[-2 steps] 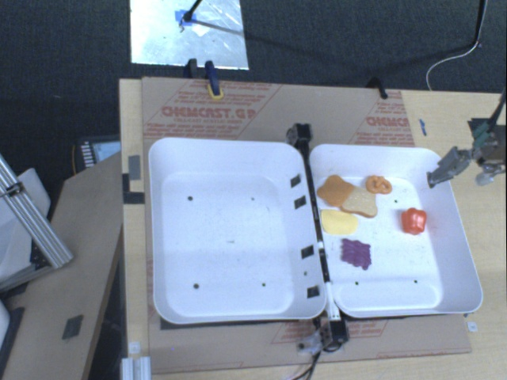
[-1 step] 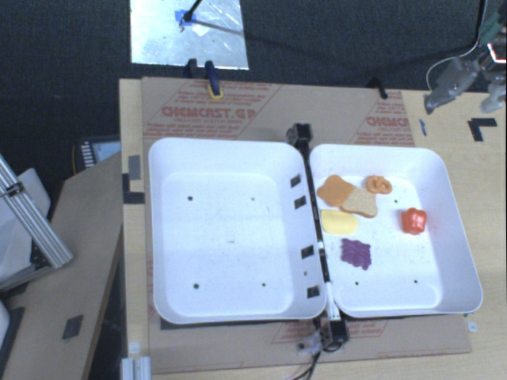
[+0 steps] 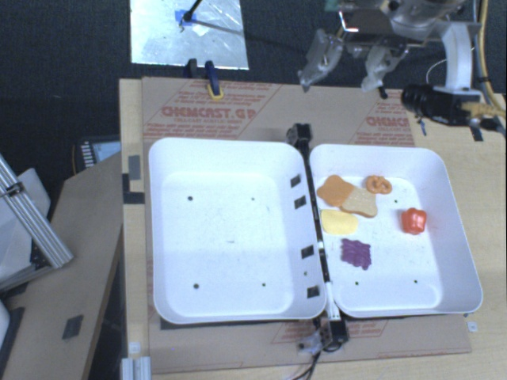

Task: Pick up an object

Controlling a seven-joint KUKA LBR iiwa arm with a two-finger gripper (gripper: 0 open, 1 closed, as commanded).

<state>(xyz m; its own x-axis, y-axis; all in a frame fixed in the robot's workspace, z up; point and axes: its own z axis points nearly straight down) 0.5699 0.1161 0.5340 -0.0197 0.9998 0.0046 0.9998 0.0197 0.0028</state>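
Note:
My gripper (image 3: 342, 68) hangs high above the back edge of the bench, behind the right bin (image 3: 455, 212), its two pale fingers spread wide with nothing between them. In the right bin lie a red pepper (image 3: 413, 221), an orange pretzel (image 3: 379, 184), a tan bread slice (image 3: 360, 204), an orange flat piece (image 3: 336, 190), a yellow flat piece (image 3: 340, 223) and a purple grape bunch (image 3: 356, 252). All of them sit in the bin's back and middle part, well below and in front of the gripper.
The left bin (image 3: 230, 228) adjoins the right one along a black-clipped divider (image 3: 310, 212). Both bins rest on a cardboard sheet (image 3: 238, 105). A shiny metal plate (image 3: 188, 20) lies behind the bench at top left.

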